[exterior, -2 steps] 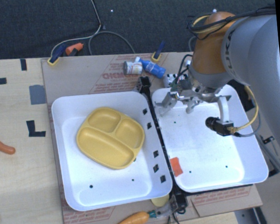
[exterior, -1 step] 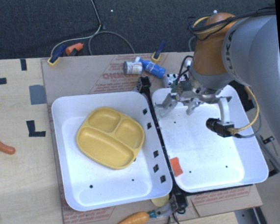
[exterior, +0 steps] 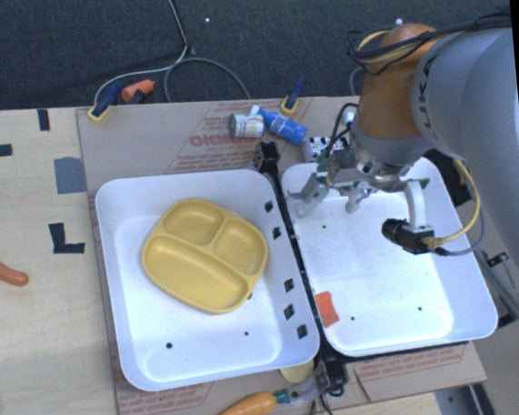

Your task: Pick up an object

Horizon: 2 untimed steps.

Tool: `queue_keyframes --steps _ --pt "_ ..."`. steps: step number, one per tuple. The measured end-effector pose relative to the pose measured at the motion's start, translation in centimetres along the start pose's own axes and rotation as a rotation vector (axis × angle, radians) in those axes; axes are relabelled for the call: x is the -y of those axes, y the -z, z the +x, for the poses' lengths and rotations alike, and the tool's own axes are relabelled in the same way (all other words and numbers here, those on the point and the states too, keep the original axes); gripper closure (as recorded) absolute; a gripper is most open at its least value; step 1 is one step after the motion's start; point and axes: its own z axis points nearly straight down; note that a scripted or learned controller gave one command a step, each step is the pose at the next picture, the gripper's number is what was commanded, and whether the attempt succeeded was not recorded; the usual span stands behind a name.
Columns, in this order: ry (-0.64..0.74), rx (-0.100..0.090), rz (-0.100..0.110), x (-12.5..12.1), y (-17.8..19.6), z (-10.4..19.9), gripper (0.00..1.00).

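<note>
The only loose object inside either bin was the yellow divided plate (exterior: 205, 253), lying flat in the left bin (exterior: 114, 216), well apart from the arm. The gripper (exterior: 331, 193) hung over the far left corner of the right bin (exterior: 471, 318), near the divider, with nothing between its fingers; I could not tell how wide they stood. A good pick probably meant crossing the divider and pinching the plate's raised rim rather than its flat middle. The wrist hid the bin floor beneath it. A small orange tag (exterior: 326, 310) sat beside the divider.
</note>
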Motion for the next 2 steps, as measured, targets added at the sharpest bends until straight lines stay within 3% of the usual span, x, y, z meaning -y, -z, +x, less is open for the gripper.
queue_keyframes --steps 1,2 --pt "-0.003 0.003 -0.002 -1.2 -10.3 -6.1 0.00" --pt "0.003 0.001 -0.005 -6.3 -9.8 -4.3 0.00"
